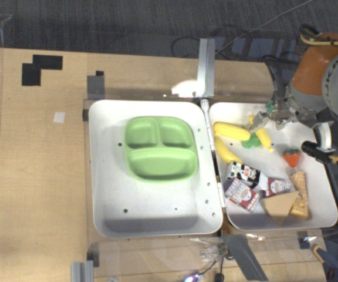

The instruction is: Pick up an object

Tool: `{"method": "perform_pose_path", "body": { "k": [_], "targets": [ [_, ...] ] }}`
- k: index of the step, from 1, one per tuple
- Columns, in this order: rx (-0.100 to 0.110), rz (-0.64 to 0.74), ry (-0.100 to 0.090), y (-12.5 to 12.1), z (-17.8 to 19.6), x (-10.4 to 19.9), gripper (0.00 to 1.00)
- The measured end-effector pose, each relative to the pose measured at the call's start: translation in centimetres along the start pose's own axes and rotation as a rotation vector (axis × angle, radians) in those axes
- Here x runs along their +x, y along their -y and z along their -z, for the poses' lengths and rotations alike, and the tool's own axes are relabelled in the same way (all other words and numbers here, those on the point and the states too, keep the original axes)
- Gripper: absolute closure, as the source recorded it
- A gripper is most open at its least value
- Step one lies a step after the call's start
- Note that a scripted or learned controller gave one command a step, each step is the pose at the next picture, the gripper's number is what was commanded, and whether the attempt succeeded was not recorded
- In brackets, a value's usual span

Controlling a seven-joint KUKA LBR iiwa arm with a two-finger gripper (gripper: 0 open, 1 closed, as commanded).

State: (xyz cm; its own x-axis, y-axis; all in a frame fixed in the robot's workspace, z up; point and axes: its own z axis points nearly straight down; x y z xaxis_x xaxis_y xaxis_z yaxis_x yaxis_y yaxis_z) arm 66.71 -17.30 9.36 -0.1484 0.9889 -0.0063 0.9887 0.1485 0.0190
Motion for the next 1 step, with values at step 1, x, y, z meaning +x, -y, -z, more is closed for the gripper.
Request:
{"method": "perform_pose_path", "body": {
  "k": [1],
  "targets": [
    [-0.002, 0.006, 0.000, -0.25, 1.27, 0.16, 1.00]
  ]
}}
